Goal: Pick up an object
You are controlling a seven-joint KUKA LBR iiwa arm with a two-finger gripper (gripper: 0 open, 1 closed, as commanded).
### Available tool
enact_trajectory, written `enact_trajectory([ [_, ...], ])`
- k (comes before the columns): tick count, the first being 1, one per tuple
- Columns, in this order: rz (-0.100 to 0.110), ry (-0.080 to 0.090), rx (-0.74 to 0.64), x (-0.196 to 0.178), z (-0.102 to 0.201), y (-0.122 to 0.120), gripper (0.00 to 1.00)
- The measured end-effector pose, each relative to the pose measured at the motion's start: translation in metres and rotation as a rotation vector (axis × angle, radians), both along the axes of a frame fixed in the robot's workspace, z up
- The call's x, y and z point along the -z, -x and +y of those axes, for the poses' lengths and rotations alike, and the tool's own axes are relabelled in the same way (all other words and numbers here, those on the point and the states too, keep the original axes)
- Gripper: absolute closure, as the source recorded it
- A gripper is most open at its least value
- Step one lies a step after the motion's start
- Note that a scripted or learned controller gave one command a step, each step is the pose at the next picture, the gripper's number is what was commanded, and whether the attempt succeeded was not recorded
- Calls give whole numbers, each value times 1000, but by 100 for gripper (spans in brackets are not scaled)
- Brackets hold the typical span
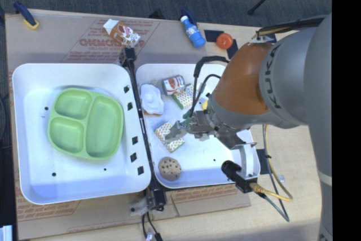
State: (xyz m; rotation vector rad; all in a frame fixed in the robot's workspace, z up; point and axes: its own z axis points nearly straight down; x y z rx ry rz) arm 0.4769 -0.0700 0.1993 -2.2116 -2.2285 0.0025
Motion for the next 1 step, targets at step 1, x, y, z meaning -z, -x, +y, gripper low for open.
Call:
enact_trajectory([
  [1,-5,1,2,-62,-16,-66,0],
])
